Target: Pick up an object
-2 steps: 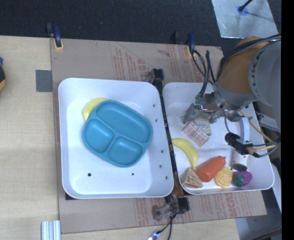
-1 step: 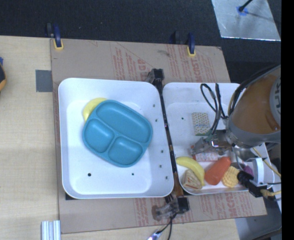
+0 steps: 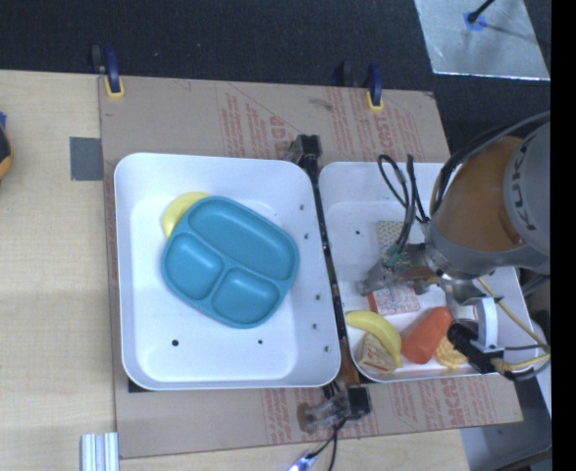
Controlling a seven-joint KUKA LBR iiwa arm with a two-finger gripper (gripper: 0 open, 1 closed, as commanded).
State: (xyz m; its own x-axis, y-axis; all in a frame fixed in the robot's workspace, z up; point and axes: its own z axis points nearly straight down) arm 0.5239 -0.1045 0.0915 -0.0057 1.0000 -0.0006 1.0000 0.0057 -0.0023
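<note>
A curved yellow plastic banana (image 3: 377, 326) lies in the right white bin (image 3: 351, 196), beside an orange-red toy carrot (image 3: 426, 335) and a sandwich wedge (image 3: 375, 355). Just above them hangs the gripper (image 3: 397, 275); whether its fingers are open cannot be told.

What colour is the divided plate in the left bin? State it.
Blue, a light turquoise-blue. The divided plate shows clearly in the camera view, lying in the left bin.
</note>
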